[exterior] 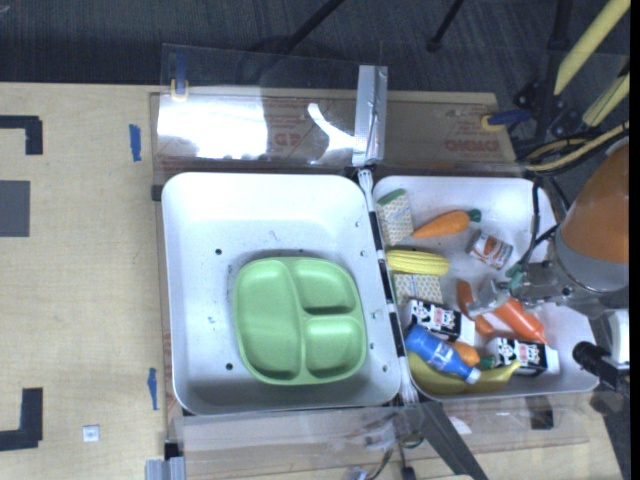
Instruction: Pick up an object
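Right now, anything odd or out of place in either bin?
Nothing spilled or damaged. The green divided plate lies flat in the left bin. The right bin is a jumble: a blue bottle lies across a banana.

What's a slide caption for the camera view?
KUKA arm reaches over the right bin of toy food; green divided plate sits in the left bin.

Left bin [190, 268] holds a divided tray [298, 318], centre frame. Right bin [455, 186]: carrot [445, 223] upper, corn [417, 261] below it, bottle [440, 354] on banana [460, 380] at lower edge.
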`<state>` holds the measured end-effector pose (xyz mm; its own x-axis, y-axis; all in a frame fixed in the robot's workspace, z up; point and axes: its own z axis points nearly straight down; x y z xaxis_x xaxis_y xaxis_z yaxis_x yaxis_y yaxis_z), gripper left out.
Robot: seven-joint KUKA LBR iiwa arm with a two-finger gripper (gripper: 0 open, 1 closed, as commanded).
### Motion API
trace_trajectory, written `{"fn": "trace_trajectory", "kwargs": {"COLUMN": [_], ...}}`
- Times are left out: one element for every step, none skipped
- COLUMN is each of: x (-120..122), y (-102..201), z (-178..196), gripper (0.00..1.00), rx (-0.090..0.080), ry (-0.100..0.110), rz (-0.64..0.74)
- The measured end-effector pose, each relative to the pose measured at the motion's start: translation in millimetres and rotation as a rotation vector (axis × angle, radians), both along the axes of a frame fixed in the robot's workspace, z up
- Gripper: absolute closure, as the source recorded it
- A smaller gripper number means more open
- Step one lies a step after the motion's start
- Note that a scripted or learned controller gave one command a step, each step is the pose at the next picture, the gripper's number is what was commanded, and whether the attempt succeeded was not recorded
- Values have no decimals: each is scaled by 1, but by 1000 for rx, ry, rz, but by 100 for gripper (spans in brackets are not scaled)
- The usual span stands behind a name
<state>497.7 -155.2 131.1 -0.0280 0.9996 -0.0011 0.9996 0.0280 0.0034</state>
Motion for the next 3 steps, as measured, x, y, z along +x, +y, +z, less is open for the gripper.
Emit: {"fn": "trace_trajectory", "kwargs": {"x": [1,2,-3], "y": [-35,-35,33], "z": [-45,-34,59], "gripper": [0,100,100], "rx": [-2,-4,0], "ry": [-1,-6,3], "rz": [207,204,149]}}
